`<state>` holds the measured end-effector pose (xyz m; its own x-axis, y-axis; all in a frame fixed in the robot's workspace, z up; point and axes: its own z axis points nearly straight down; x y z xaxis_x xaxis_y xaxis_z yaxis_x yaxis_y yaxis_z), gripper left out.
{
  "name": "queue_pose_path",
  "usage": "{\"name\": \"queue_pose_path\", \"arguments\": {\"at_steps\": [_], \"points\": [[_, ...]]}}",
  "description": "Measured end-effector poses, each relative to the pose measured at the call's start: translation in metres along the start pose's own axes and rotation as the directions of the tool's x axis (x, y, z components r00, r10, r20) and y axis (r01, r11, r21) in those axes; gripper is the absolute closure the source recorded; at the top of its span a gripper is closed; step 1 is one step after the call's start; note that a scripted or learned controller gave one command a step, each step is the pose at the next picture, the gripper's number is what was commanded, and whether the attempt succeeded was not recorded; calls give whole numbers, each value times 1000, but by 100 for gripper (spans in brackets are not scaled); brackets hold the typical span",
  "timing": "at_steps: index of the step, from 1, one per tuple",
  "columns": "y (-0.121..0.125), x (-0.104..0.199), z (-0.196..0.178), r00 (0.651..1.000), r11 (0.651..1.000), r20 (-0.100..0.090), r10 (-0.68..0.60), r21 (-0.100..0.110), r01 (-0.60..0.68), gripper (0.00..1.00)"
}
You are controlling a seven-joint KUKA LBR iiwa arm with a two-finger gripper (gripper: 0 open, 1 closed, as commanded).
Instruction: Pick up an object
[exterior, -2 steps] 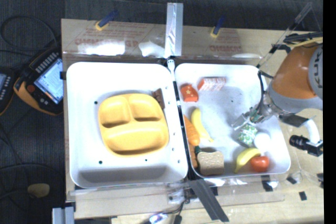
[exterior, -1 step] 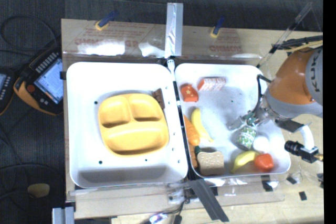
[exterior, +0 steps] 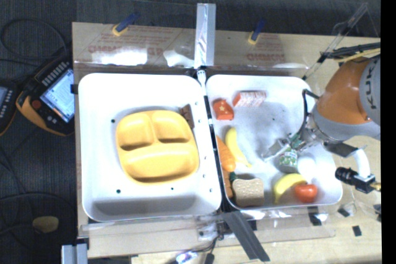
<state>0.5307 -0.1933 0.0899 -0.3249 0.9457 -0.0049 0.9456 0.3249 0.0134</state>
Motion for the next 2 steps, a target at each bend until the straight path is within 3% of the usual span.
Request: {"name": "queue_pose_path", "arguments": {"at_steps": [1, 2], "points": [[2, 0, -10, 1000, 1000, 0, 0, -3, 0, 100], [40, 22, -76, 994, 994, -3, 106, 16, -106, 100]]}}
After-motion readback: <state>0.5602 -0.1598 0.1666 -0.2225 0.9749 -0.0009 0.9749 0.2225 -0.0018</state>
